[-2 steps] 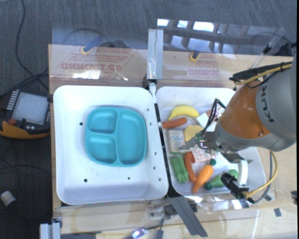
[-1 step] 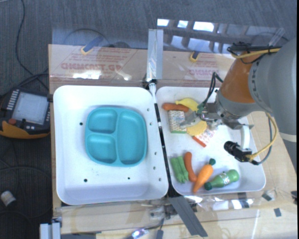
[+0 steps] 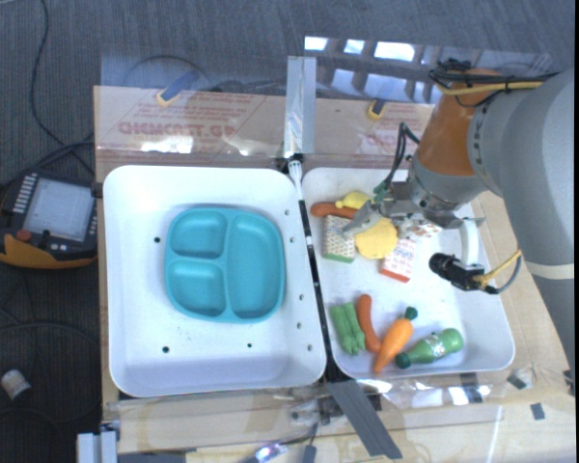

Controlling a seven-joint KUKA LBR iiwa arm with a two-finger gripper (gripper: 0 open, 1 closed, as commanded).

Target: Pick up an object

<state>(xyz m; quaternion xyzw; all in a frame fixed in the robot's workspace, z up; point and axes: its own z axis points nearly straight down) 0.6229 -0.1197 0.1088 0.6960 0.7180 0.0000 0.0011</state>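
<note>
The right bin holds several toy foods. My gripper hangs low over its upper left part, at the end of the grey arm with the orange band. Directly around it lie a yellow toy, a red sausage, a checkered waffle piece and a yellow round piece. I cannot see anything held in it. A red and white packet lies just to the right.
Green beans, a small carrot, a larger carrot and a green bottle lie at the right bin's front. The left bin holds a teal divided plate. A black cable fitting hangs by the arm.
</note>
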